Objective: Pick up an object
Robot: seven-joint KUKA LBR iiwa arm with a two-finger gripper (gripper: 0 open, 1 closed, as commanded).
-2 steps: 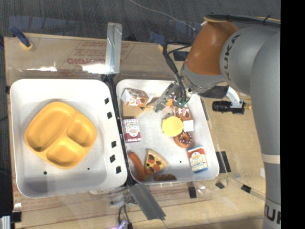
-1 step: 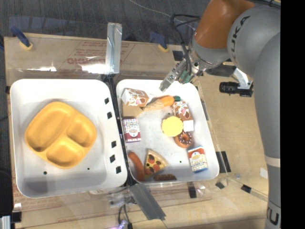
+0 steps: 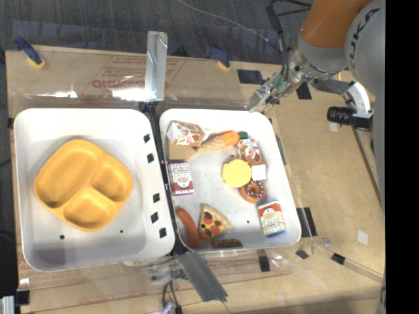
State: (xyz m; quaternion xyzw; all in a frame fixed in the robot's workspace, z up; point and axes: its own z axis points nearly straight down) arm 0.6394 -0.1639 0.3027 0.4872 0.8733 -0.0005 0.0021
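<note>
You had the gripper (image 3: 262,99) hanging over the far right corner of the right bin (image 3: 283,175), nothing between its fingers. Below it sat a pizza slice (image 3: 212,223), a yellow disc (image 3: 236,173) and a donut (image 3: 253,190). A yellow tray (image 3: 82,183) lay in the left bin (image 3: 26,136).

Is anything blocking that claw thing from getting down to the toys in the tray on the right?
Nothing visible does. The tool hangs above the far corner of the right-hand shallow white bin, with open air between it and the toy food below.
</note>
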